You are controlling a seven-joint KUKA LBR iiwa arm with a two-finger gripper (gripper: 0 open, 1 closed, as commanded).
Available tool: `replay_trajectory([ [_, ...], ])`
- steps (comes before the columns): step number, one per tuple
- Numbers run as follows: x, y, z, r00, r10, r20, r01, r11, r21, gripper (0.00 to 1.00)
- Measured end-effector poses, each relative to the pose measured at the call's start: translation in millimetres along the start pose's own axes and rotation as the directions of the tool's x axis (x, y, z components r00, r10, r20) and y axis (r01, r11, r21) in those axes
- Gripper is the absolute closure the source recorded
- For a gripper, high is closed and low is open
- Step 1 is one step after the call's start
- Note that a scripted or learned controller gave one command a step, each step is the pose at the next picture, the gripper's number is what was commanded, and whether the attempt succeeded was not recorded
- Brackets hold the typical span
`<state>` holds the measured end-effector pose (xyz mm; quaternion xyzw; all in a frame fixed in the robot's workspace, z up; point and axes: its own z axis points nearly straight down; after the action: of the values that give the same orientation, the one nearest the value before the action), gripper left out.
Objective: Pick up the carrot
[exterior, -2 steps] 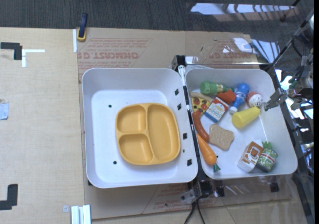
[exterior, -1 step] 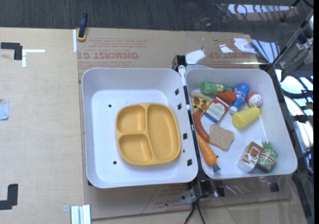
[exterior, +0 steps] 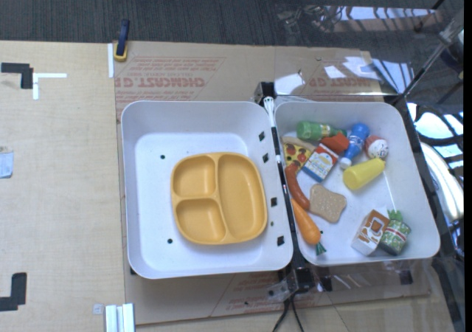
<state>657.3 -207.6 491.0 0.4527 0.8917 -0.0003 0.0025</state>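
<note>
Carrot (exterior: 307,226) lies along right bin's (exterior: 413,175) left wall beside hot dog (exterior: 296,185), awkward approach w/ wall close.

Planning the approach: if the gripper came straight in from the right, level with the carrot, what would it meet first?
Likely the green packet beside the orange carton, before the carrot; travelling higher it may pass over them, height is unclear.

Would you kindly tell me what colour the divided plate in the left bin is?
Yellow-orange all over; the divided plate shows plainly in the camera view.
</note>
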Motion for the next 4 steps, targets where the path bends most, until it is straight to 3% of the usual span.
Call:
replay_trajectory([
  [1, -0.3, 2.3, -8.3, 1.000, -0.004, 0.004, 0.004, 1.000, -0.001, 1.00],
  [2, -0.4, 2.1, -8.2, 1.000, -0.004, 0.004, 0.004, 1.000, -0.001, 0.00],
  [3, -0.9, 4.2, -16.6, 1.000, -0.007, 0.008, 0.007, 1.000, -0.002, 1.00],
  [4, -0.8, 4.5, -16.5, 1.000, -0.007, 0.008, 0.007, 1.000, -0.002, 0.00],
])
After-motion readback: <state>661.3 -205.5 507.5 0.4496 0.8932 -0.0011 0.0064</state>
